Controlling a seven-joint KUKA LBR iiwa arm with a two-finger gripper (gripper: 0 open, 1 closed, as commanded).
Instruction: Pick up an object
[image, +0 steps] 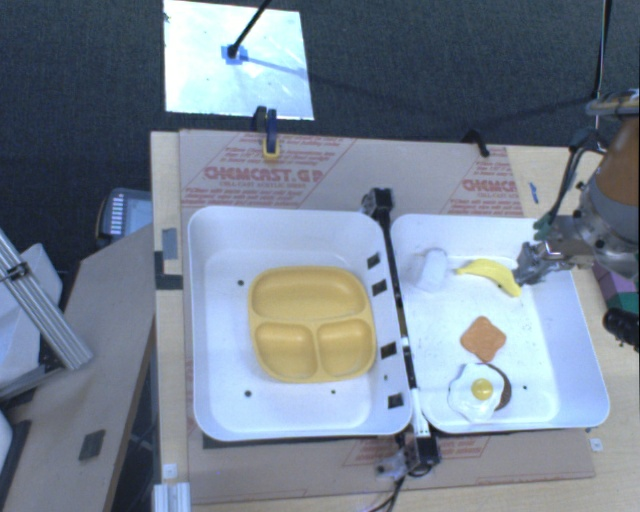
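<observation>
In the right bin (575, 340) lie a yellow banana (489, 274), a white cup-like piece (432, 268), an orange toast slice (484, 338) and a fried egg (477, 391) on a dark patty. My gripper (530, 263) hangs at the bin's back right, just right of the banana's end, close to it or touching it. Nothing shows held between its fingers.
The left bin (215, 300) holds a yellow divided plate (308, 322). A black clip strip (392, 310) joins the two bins. Cardboard (300, 165) lies under both bins. The arm's body (610, 200) stands over the bench's right edge.
</observation>
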